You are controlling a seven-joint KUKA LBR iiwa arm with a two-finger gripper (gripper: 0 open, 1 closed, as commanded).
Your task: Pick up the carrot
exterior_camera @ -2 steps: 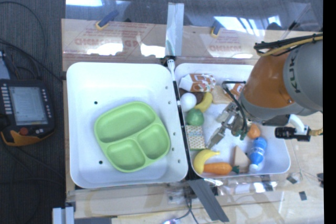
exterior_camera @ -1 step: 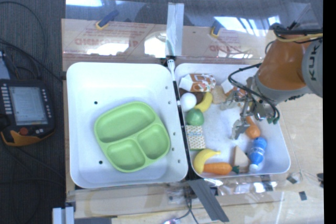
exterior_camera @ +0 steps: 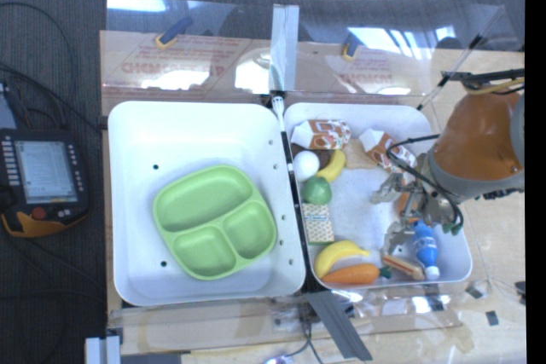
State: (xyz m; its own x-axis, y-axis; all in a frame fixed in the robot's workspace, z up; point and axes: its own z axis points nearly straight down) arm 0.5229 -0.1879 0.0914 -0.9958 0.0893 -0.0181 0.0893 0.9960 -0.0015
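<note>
At the near edge of the shallow white right bin (exterior_camera: 456,268) I see the smooth orange carrot (exterior_camera: 348,274), lying flat against the near wall, touching a curved yellow banana (exterior_camera: 339,252) just behind it. To its right lie a hot-dog-like toy (exterior_camera: 403,265) and a small blue bottle (exterior_camera: 426,250). Above those hangs my metal end effector (exterior_camera: 408,213); I cannot tell whether it is apart or together. Further back sits a round green fruit (exterior_camera: 316,190). The left bin (exterior_camera: 136,132) holds a light green divided plate (exterior_camera: 216,221).
</note>
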